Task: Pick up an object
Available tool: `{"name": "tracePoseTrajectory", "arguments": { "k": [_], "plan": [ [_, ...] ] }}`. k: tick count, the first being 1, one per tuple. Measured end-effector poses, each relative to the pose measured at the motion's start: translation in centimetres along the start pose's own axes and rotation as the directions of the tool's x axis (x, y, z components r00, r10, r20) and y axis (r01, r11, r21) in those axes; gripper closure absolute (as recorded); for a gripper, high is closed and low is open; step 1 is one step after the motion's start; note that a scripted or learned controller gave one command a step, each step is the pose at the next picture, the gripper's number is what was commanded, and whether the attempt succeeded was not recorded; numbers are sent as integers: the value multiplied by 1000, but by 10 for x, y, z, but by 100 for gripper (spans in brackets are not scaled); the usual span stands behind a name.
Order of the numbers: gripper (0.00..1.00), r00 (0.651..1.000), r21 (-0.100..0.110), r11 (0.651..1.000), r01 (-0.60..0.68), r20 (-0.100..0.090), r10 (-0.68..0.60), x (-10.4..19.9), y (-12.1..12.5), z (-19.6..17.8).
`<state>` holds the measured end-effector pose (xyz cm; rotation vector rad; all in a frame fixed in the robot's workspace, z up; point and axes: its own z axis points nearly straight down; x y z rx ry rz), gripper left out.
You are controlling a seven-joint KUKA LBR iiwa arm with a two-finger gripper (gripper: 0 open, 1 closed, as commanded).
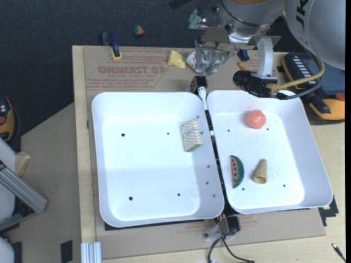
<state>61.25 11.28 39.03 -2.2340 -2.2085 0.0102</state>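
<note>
The gripper hangs at top centre, above the bins' far rim (open or clenched, I cannot tell); nearest, the patterned pouch lies below-left, upright in frame.

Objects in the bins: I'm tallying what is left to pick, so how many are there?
4. A patterned packet in the left bin; a pink ball, watermelon slice and cone in the right bin.
</note>
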Motion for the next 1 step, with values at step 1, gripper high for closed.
{"name": "tracePoseTrajectory", "arguments": {
  "k": [1],
  "plan": [
    [100, 1000, -13, 1000, -2, 1, 2, -132, 52, -24]
  ]
}}
